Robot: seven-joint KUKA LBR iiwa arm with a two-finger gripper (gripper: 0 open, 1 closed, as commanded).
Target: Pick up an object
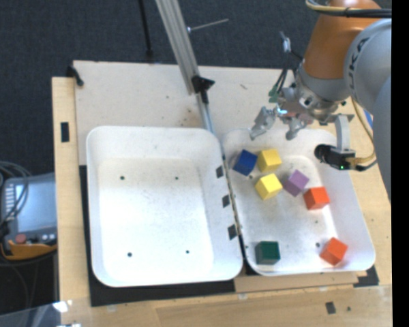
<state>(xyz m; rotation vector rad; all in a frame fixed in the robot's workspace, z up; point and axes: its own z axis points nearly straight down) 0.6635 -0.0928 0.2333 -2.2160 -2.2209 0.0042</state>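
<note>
My gripper (277, 127) hangs above the far edge of the right bin (286, 213), its two grey fingers spread apart with nothing between them. Just below it lie a blue cube (245, 162) and a yellow cube (270, 159). A second yellow cube (268, 186) and a purple cube (297, 182) sit near the bin's middle. An orange cube (316, 197) lies to their right, another orange cube (334, 251) at the near right corner, and a dark green cube (267, 252) at the near left corner.
The left bin (157, 203) sits beside the right one. A slanted aluminium post (180, 43) rises from the bench between the bins' far ends. A black sensor (334, 157) hangs off the wrist over the right bin's rim.
</note>
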